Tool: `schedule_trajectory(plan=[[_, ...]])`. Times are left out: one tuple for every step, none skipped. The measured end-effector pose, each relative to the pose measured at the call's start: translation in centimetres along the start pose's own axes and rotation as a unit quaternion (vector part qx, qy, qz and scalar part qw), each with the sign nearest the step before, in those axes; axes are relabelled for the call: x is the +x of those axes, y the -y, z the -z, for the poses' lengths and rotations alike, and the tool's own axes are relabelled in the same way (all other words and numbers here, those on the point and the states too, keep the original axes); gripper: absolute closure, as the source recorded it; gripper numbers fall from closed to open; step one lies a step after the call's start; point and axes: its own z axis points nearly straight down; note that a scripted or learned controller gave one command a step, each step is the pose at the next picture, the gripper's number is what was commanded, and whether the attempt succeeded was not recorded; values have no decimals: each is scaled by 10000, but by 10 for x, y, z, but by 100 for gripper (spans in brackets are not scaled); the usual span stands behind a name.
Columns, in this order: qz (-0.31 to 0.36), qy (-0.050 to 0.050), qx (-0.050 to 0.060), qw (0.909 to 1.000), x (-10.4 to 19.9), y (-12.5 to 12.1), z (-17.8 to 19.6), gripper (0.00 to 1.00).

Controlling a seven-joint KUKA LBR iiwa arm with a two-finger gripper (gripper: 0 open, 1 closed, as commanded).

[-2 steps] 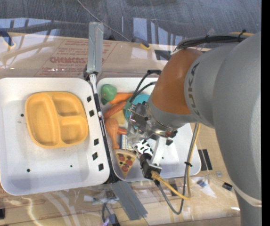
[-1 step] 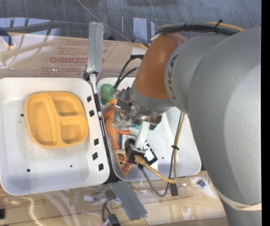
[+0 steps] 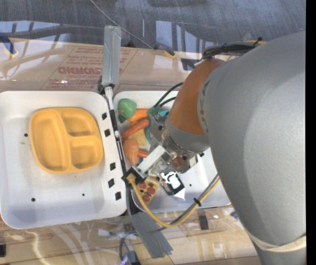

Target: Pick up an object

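Note:
My gripper (image 3: pixel 172 162) is low in the right bin (image 3: pixel 215 195), over its left half, with the wrist and orange band covering most of it. Toy foods lie heaped along that bin's left side: a green round piece (image 3: pixel 127 108), an orange carrot-like piece (image 3: pixel 138 125), and a tan-orange piece (image 3: pixel 131 148) just left of the gripper. A brown slice with red dots (image 3: pixel 146 190) lies by the bin's front left corner. Beside it, under the wrist, sits a small white and black piece (image 3: pixel 172 183). A bit of teal (image 3: pixel 159 114) shows at the arm's edge.
The left bin (image 3: pixel 14 197) holds a yellow divided plate (image 3: pixel 65 138) in its upper middle. A black-marked divider (image 3: pixel 113 148) separates the bins. The big grey arm covers the right bin's right half. A cardboard sheet (image 3: pixel 53 65) lies behind the bins.

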Motion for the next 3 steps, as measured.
schedule_trajectory(plan=[[45, 15, 18, 10000, 1, 1, 9, 100], [89, 30, 29, 10000, 2, 2, 18, 100], [2315, -17, -37, 9728, -28, -49, 69, 100]])
